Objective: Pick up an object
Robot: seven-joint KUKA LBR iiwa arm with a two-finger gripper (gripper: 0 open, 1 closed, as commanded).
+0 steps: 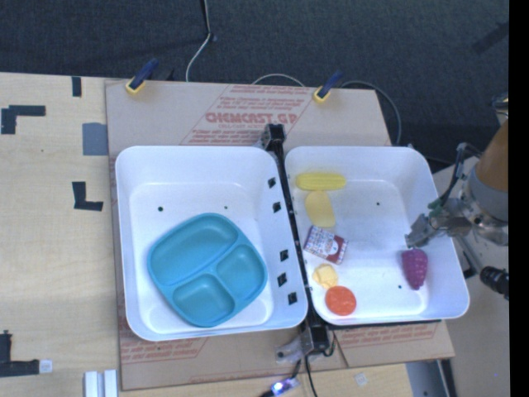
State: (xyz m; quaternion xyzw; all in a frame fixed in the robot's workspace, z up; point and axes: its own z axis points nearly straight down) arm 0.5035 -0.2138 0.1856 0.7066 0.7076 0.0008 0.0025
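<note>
My gripper (420,231) hangs over the right edge of the right bin (388,165), coming in from the right. Just below it in the view, a purple toy fruit (415,268) lies on the bin floor, close to the gripper but apart from it. Along the bin's left side lie a yellow banana (321,181), a pale yellow piece (321,208), a red and white packet (323,243), a small yellow-orange piece (326,275) and an orange fruit (340,301).
The left bin (132,172) holds a blue divided plate (207,268). A black divider with clips (285,222) runs between the bins. Both bins rest on a cardboard sheet (248,114) held by yellow and blue clamps. Cables run behind the bins.
</note>
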